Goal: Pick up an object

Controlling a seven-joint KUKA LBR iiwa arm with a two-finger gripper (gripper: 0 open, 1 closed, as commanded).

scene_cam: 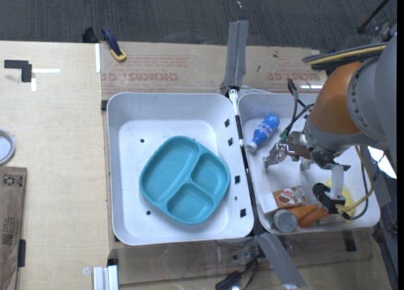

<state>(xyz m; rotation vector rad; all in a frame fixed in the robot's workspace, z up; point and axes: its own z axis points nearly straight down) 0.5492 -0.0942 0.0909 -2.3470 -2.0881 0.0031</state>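
Note:
My gripper (276,155) hangs over the middle of the right bin (271,102), open, with nothing between its fingers. A blue and white bottle (262,131) lies just up and left of it, near the bin's left wall. Below the gripper, at the bin's front, lie a printed snack packet (289,196), an orange carrot-like piece (309,214) and a grey cylinder (285,221). The arm's orange band (334,102) and grey body cover the bin's right side.
The left bin (120,156) holds a turquoise divided plate (184,180). A grey upright post (237,52) stands behind the wall between the bins. A blue and yellow clamp (113,45) lies on the cardboard at the back.

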